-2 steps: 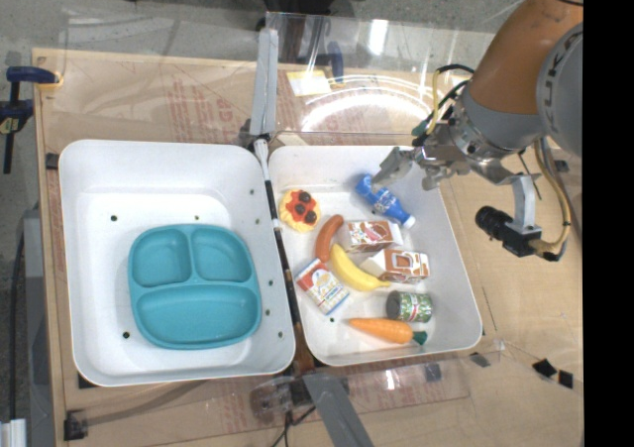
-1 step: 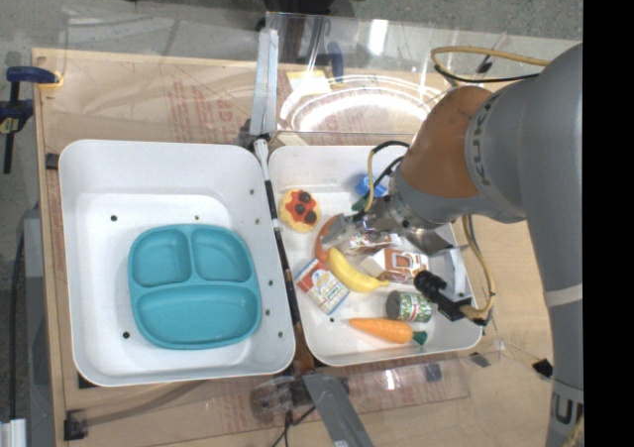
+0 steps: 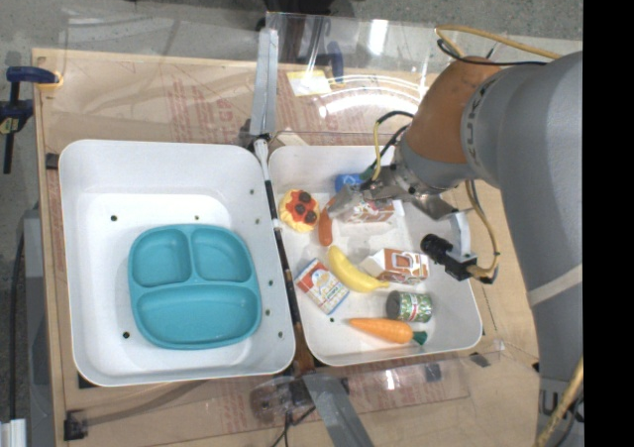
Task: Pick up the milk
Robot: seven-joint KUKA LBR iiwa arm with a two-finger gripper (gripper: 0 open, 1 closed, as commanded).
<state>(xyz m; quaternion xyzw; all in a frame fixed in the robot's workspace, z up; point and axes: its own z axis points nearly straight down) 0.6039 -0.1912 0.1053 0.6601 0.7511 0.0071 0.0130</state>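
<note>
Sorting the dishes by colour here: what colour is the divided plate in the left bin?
The divided plate is turquoise blue, plainly seen in the camera view.

Wood bench [image 3: 149,88] carries two white bins side by side: left bin [image 3: 89,177], right bin [image 3: 451,331]. Blue clamp [image 3: 18,108] at left edge.

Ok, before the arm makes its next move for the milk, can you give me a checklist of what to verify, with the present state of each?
1. Milk identified: cannot tell. There are two candidates, the carton near the can and the carton near the left bin.
2. Hand above a carton: not ok; it is at the back of the right bin.
3. Cartons free of neighbours: not ok; the banana lies between them, close to both.
4. Both cartons lying inside the right bin: ok.
5. Hand carrying nothing: cannot tell.
</note>
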